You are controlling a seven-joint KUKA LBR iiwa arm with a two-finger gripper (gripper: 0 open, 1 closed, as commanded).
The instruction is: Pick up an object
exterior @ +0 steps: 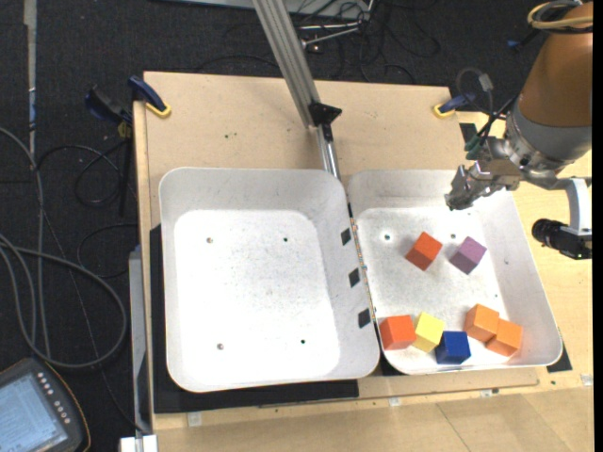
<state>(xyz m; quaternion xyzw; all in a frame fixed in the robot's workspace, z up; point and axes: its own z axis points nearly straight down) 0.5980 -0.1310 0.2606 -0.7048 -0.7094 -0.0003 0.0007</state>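
We observe the arm (556,73) entering from the 3 o'clock side, with its gripper (462,194) positioned over the rim at the 12 o'clock edge of the right bin (528,252). We cannot tell whether the gripper is open or closed, and no object is visible in it.

The candidate objects all lie in the right bin. An orange cube (424,250) sits near the bin centre, with a purple cube (467,254) just beside it at 3 o'clock. Along the 6 o'clock wall we find a row: a second orange cube (397,330), a yellow cube (429,331) touching it, and a blue cube (453,347) touching the yellow one. At 4 o'clock, two orange blocks (495,329) lie against each other.

The left bin (188,196) sits alongside, on the bench (236,121).
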